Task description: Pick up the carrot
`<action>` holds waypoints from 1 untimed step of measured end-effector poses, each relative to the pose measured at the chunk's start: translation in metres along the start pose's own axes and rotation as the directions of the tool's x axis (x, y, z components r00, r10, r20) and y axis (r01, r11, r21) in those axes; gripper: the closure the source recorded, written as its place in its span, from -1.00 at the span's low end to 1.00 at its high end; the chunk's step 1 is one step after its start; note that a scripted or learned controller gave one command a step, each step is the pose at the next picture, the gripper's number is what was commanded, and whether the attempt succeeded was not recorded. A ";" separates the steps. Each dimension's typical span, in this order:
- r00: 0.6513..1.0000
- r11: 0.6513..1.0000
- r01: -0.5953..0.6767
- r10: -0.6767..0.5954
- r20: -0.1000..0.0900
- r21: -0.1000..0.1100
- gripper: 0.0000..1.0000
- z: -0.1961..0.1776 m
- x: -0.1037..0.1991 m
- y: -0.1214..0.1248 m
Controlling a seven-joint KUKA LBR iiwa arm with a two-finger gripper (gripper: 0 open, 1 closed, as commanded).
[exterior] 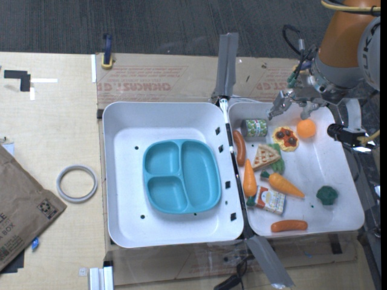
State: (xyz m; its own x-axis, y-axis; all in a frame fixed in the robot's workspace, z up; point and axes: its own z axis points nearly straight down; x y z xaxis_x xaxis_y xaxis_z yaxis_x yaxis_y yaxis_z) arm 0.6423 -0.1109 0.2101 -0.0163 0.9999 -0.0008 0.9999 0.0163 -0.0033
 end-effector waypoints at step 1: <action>0.993 0.993 0.120 -0.120 0.001 -0.003 -1.00 -0.015 -0.066 -0.021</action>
State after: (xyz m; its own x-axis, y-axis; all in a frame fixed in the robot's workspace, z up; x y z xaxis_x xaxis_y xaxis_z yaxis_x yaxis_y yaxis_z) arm 0.6229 -0.1769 0.2250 -0.1363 0.9907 -0.0017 0.9907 0.1363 -0.0001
